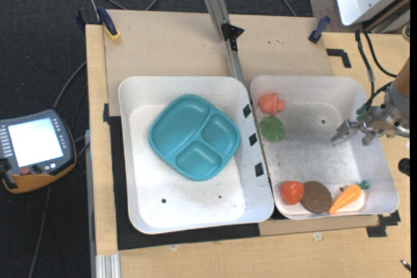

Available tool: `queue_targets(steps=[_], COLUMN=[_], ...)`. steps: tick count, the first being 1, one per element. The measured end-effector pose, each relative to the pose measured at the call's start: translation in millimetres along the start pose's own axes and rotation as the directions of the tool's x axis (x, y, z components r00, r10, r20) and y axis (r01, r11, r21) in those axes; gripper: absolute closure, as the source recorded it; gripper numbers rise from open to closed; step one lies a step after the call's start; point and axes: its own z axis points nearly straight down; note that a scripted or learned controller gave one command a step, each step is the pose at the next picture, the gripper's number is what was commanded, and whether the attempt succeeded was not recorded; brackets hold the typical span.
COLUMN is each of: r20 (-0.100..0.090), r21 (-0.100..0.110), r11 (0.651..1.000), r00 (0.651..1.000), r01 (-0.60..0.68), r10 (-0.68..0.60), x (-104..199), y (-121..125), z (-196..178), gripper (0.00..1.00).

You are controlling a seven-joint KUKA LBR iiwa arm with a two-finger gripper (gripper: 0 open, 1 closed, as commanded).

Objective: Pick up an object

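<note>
Flanking end effector point(355, 132): carrot point(345, 198), broccoli point(272, 129)

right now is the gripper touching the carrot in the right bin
Apart. The camera view shows bare white bin floor between the gripper and the carrot lying below it.

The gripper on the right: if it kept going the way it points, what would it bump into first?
Probably the bare floor of the right bin. The gripper points left and downward, with no toy directly ahead. Depth is unclear; farther along that line lies the green toy.

Toy foods point(316, 196) along right bin's edges
</note>
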Motion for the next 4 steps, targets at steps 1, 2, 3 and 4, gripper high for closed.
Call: queue_targets(steps=[1,2,3,4], r20=[-0.001,0.003,0.007,0.006], r21=[0.001,-0.008,-0.014,-0.014], r11=[1.000,1.000,1.000,1.000], r00=[1.000,1.000,1.000,1.000], r01=[0.001,0.001,0.002,0.002], r10=[-0.001,-0.001,-0.001,-0.002], x=[5.6,4.6,0.6,0.4], y=[-2.6,-0.2,3.8,5.0], z=[62.7,47.3,-16.6,-71.2], gripper=[0.00,1.00,1.00,1.00])
